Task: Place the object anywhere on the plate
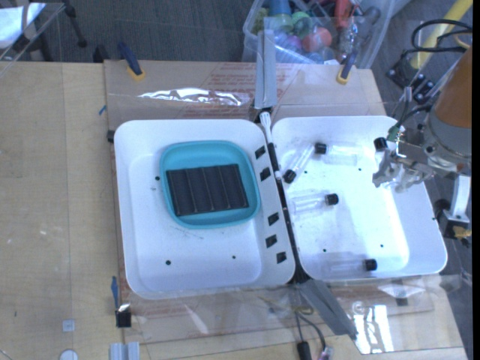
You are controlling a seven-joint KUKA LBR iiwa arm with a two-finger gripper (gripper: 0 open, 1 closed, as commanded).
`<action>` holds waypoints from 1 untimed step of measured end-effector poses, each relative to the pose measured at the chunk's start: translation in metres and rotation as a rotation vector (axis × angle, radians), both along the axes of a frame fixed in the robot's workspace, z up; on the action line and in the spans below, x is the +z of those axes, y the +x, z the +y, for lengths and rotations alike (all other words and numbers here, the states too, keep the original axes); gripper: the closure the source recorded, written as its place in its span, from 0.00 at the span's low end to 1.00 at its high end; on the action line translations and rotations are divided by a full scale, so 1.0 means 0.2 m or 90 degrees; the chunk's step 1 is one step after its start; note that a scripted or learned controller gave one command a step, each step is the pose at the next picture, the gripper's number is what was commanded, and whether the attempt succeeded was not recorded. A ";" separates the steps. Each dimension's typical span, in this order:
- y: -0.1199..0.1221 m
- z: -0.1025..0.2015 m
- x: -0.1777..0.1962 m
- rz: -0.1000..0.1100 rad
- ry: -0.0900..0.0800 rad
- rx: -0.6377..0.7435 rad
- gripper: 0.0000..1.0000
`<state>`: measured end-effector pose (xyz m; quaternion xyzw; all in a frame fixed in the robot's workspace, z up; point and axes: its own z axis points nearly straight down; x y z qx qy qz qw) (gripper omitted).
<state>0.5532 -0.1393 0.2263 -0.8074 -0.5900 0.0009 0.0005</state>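
Note:
A teal plate [171,158] with a black ribbed insert lies in the left white bin [142,268]. Several clear vials with black caps lie in the right bin [424,257]: one near the divider [302,158], one in the middle [313,199], one at the front [351,263]. My gripper [396,175] hangs over the right bin's right side, above the bare floor and apart from every vial. I see nothing in it.
A row of black clips [268,195] runs along the divider between the bins. A clear tub of colourful items [319,13] stands behind the bins. Cables [420,40] hang by the arm at the right.

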 end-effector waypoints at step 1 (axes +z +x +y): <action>0.00 0.00 0.00 0.000 0.000 0.000 0.00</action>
